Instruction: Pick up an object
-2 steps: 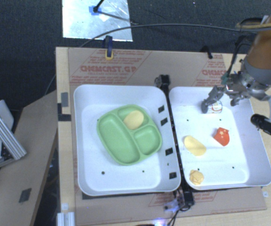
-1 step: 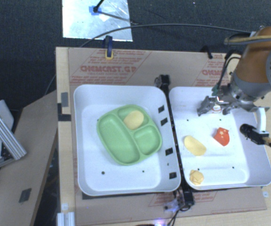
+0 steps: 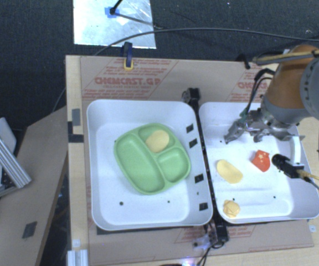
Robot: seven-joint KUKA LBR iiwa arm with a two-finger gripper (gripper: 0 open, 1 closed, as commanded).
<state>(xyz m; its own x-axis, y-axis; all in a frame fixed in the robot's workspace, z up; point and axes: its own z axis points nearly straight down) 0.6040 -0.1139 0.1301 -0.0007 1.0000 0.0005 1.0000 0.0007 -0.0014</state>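
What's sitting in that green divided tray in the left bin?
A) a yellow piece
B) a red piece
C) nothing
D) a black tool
A: a yellow piece lies in one upper compartment of the green tray, while the red piece sits in the right bin.

Two bins are sitting side by side on a board [image 3: 148, 76]. The left bin [image 3: 101, 148] is holding a tray [image 3: 143, 170], which is lying near its middle, and a food piece [image 3: 158, 141] is resting in the tray's rear compartment. In the right bin [image 3: 303, 204], a block [image 3: 261, 160] is lying toward the right, a longer piece [image 3: 229, 171] is lying to its left nearer the divider, and a small lump [image 3: 231, 208] is sitting near the front edge. The gripper [image 3: 238, 131] is hanging over the right bin's rear part, behind the longer piece and apart from it. A clamp [image 3: 128, 56] is sitting on the board's rear edge, behind the left bin.
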